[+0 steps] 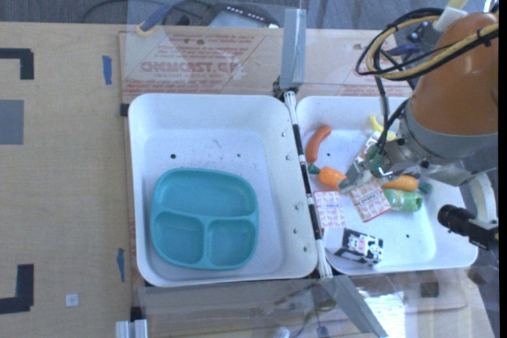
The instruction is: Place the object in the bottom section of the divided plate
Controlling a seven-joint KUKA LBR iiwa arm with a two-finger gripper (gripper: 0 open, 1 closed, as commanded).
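Observation:
A teal divided plate (204,218) lies in the left bin (150,123), with one wide section at the back and two smaller sections at the front; nothing lies on it. My gripper (358,172) hangs low in the right bin (420,245), over the toys near its left side. Its tip is right beside an orange carrot with a green top (329,176) and above a pink patterned card (370,202). The wrist hides how the tip meets them.
The right bin also holds an orange sausage (318,142), a second carrot (401,184), a green toy (405,202), another card (329,209), a black-and-white piece (364,245) and a yellow piece (375,123). A raised divider (301,170) separates the bins.

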